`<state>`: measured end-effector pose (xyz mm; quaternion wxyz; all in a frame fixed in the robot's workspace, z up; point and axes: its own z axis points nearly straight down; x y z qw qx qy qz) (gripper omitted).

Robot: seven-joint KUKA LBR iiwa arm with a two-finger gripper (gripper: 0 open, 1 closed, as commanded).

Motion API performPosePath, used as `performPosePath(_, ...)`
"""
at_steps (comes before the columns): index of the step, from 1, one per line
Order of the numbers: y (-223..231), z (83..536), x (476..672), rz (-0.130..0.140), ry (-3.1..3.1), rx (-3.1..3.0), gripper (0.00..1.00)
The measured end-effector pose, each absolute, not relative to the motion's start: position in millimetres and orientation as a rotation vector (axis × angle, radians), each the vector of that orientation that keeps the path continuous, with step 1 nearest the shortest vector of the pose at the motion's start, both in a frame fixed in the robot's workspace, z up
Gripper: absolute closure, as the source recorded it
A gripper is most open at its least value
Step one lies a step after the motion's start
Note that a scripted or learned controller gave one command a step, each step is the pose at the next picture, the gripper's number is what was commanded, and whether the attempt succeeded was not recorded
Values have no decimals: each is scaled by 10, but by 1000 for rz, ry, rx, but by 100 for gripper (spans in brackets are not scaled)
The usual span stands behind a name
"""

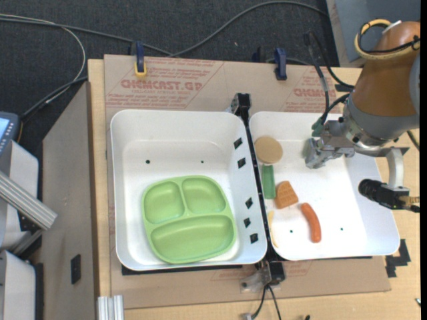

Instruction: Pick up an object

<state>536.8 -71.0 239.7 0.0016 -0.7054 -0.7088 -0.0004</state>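
Note:
In the right bin point(353, 199) lie a round tan disc point(268, 149), a green stick point(267, 181), an orange-brown wedge point(286, 194) and a red sausage point(311, 221). My gripper point(319, 153) hangs over the bin's upper middle, to the right of the tan disc and apart from it. I see nothing held in it.
The left bin point(127, 179) holds a green divided plate point(189, 217). A black clip strip point(248, 172) runs along the wall between the bins. Cables trail across the dark floor behind the bench. Blue and yellow clamps point(140, 59) hold the cardboard base.

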Motion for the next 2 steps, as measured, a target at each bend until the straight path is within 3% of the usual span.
performPosePath(2,300,2222,5270,2,-2224,-2213,100)
